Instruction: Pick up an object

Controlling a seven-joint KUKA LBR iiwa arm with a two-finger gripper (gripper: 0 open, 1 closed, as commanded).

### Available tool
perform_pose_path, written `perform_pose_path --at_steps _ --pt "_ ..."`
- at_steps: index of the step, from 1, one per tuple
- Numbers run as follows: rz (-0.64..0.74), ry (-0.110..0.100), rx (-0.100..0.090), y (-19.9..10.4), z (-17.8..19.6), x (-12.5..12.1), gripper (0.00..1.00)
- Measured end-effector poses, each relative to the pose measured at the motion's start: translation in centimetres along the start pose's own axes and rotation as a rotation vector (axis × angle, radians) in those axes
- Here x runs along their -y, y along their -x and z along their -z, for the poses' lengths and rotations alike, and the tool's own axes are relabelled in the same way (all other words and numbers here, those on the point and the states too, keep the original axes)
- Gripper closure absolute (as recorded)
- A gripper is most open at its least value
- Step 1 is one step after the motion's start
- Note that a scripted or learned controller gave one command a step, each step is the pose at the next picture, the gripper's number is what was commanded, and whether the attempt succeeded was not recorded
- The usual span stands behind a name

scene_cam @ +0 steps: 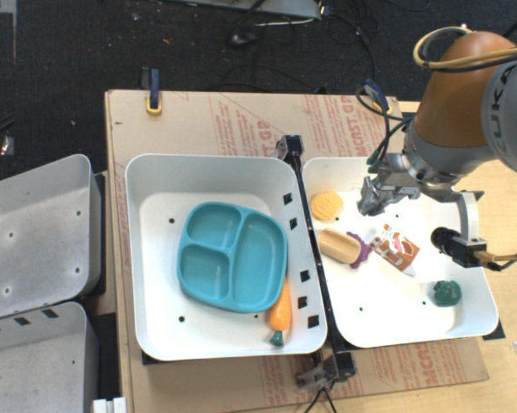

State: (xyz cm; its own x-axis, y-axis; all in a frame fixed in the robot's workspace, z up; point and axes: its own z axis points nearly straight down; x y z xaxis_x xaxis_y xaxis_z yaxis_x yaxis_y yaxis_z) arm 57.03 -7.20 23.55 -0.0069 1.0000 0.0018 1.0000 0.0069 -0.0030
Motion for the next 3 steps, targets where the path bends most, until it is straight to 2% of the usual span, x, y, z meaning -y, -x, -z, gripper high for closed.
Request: perform_pose_path --at_steps 1,3 --pt "0.001 0.001 0.0 -4.9 0.8 2.1 1.0" --pt "0.001 0.0 0.0 -15.2 -1.6 5.2 1.0"
